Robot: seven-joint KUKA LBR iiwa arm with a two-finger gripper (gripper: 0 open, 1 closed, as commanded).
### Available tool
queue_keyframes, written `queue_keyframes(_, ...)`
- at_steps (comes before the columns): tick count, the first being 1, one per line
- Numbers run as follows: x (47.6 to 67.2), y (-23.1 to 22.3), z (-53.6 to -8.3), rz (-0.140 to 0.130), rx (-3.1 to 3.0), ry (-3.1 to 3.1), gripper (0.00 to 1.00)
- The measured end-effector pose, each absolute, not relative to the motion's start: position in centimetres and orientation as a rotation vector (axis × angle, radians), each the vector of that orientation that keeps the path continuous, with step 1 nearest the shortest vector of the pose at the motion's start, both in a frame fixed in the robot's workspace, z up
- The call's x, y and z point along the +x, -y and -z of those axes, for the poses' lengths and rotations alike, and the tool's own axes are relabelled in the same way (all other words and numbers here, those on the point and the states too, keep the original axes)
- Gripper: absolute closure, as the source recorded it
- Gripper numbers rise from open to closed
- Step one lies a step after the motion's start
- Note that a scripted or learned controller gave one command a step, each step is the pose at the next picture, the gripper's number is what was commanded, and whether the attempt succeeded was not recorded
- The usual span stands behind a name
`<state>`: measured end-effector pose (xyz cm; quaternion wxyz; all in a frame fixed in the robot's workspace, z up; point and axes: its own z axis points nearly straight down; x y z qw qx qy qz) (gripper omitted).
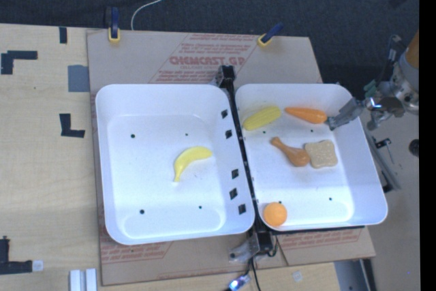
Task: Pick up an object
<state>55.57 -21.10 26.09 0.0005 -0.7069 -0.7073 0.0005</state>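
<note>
In the left bin point(116, 146) lies a yellow banana point(191, 160), near the middle. The right bin point(354, 194) holds a corn cob point(262, 118) and an orange carrot point(306, 115) along its far side. A brown drumstick point(289, 151) and a slice of bread point(321, 154) lie at its middle, and an orange ball-shaped fruit point(275, 214) sits in its near left corner. My gripper point(352, 123) hovers over the right bin's far right edge, open, with nothing between its fingers. One fingertip point(335, 122) points toward the carrot's right end.
A black divider point(235, 146) runs between the two bins. Both bins rest on a cardboard sheet point(204, 58) clamped at the far side. A white cable point(153, 3) trails at the back.
</note>
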Motion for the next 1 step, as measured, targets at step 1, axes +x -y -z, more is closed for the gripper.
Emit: queue_keyframes(1, 52.61, 20.4, -22.25, -0.005, -2.218, 2.219, 0.0)
